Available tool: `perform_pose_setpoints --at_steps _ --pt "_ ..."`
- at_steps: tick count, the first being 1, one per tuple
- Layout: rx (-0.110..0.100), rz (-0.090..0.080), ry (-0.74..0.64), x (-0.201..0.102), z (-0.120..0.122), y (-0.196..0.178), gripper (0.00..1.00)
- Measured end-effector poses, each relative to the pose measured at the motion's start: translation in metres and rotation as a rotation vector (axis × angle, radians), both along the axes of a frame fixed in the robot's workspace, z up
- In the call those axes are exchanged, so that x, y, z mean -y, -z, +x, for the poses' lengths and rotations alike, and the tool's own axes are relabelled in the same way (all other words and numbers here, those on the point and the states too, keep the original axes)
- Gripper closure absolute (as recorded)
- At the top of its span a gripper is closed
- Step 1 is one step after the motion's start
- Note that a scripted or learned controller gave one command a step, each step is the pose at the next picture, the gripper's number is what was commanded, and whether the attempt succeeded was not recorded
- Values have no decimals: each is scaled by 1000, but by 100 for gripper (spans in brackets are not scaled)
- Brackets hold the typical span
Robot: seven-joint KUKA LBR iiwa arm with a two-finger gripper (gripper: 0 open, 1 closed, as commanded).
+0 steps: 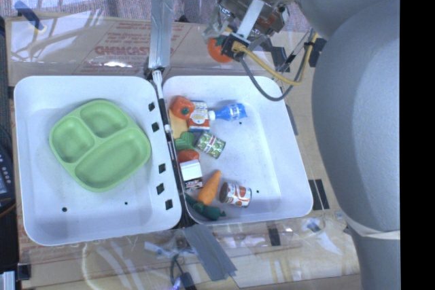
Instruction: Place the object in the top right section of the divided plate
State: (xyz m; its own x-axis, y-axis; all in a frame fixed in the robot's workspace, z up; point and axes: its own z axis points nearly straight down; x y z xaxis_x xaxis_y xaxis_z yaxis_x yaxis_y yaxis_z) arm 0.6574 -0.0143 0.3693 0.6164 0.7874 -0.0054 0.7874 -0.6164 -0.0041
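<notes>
A green divided plate lies in the left white bin, with two small sections toward the back and one large section in front. My gripper hangs above the back rim of the right bin. It is shut on a small round orange-red object, which is raised off the bench. The plate sits far to the left of the gripper and lower in the view.
Along the right bin's left side lie a red-orange toy fruit, a small carton, a blue bottle, a green can, a carrot and a red can. A metal divider rises between the bins.
</notes>
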Motion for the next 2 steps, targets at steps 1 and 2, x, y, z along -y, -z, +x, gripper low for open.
perform_pose_setpoints --at_steps 1,2 --pt "1 2 -14 -31 -3 -71 100" --pt "-7 1 -34 -63 -6 86 100"
